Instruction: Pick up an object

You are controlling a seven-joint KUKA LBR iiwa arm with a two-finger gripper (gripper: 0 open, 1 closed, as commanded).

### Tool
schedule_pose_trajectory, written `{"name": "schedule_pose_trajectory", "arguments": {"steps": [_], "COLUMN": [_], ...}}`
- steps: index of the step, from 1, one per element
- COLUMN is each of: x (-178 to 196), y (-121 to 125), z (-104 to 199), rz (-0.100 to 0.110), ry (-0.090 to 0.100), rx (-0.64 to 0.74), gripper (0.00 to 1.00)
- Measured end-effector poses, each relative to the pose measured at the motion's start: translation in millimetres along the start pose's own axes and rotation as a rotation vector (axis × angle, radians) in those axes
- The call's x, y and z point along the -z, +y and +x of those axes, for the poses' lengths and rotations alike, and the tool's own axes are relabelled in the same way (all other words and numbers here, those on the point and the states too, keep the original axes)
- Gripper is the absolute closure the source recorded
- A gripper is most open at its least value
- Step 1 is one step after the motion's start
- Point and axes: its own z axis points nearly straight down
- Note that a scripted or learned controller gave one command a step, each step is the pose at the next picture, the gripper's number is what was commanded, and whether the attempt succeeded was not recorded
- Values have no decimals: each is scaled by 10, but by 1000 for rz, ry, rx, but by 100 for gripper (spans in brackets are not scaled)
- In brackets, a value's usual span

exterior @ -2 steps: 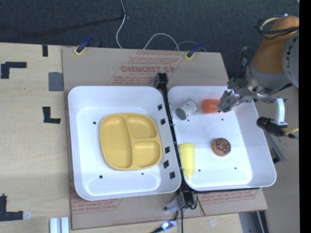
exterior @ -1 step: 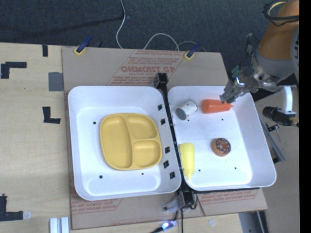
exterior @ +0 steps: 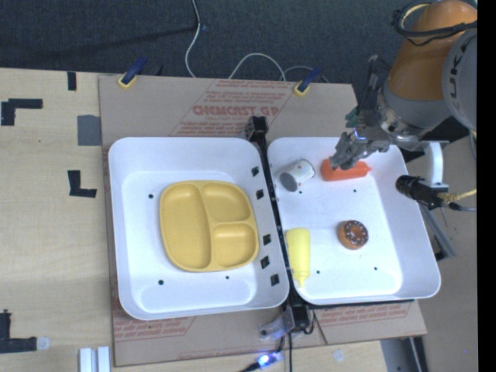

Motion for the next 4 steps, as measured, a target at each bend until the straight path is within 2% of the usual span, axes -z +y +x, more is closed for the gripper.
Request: {"name": "schedule_pose_trajectory", "arguments": {"steps": [1,3,4], "x": [5,-285,-220], "y": [-29,-303,-353], "z": [602,1586,2050], "rz": [1,3,1], "ry": [0,-1,0], "rx": [1,0,1], "gripper": [100,100,100]}}
